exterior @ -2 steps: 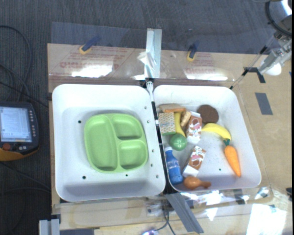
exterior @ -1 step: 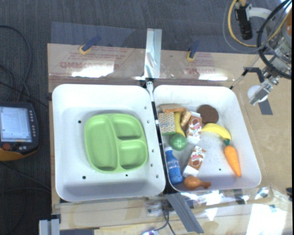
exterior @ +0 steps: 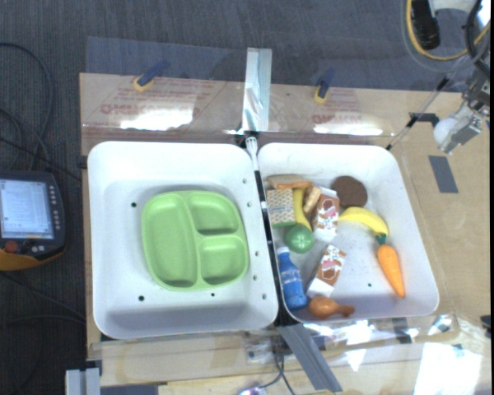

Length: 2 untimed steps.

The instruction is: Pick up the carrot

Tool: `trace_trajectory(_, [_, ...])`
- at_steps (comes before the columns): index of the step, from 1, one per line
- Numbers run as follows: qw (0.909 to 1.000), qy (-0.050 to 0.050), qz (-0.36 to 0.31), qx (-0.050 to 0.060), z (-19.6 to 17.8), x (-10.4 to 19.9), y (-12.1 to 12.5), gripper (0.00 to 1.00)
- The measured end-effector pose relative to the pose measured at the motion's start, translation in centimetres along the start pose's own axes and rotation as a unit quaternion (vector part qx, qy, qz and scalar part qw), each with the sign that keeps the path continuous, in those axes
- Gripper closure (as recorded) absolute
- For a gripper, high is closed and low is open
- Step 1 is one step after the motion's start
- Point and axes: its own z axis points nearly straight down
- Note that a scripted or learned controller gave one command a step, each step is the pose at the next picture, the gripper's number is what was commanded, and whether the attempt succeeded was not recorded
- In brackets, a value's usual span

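Tan surface carries two white bins; the small orange plastic toy carrot (exterior: 390, 269) lies near the right bin's right wall toward its front corner, judged light, stiff, slick — grip mid-body across its width; pincer state cannot tell.

The printing on the two small cartons (exterior: 328, 239) in the right bin (exterior: 412, 245) is too small to read. The yellow cable loop (exterior: 424, 19) runs off the top edge, and the pale fitting (exterior: 457, 130) near the right edge is too blurred to identify.
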Motion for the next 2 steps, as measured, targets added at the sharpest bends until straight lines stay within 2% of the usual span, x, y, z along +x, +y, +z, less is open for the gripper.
trace_trajectory(1, [0.9842,-0.002,-0.177,0.001,4.94,1.3,-0.27,1.0])
trace_trajectory(2, [0.9843,-0.001,-0.177,0.001,4.79,1.33,-0.27,0.0])
